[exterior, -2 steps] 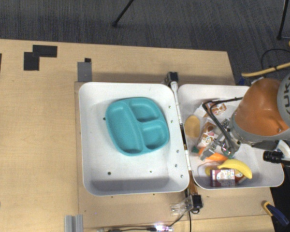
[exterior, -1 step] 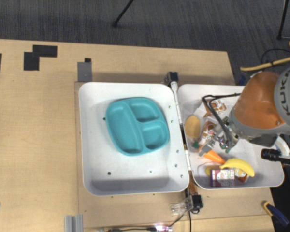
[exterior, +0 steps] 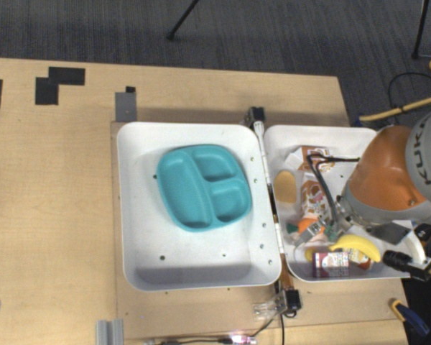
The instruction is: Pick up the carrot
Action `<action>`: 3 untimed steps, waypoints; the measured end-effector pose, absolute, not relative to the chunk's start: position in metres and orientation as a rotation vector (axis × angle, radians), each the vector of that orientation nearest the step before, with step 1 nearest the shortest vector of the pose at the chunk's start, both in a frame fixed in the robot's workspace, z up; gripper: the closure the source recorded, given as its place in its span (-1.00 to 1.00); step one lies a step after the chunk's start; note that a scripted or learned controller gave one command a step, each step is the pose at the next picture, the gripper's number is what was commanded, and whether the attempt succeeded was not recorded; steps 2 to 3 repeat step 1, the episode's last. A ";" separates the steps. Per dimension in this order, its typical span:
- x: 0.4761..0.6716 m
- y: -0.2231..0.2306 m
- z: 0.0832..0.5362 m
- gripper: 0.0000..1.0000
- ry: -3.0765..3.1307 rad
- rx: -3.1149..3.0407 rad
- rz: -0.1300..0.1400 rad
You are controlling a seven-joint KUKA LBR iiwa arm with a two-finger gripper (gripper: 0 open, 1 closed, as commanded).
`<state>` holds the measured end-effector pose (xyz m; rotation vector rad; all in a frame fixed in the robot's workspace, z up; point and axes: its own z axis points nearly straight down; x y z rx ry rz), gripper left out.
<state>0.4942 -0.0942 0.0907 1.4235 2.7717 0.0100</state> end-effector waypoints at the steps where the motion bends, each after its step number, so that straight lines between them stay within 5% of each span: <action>1: 0.498 -0.094 0.103 1.00 2.767 1.408 0.015; 3: 0.498 -0.094 0.103 1.00 2.767 1.408 0.015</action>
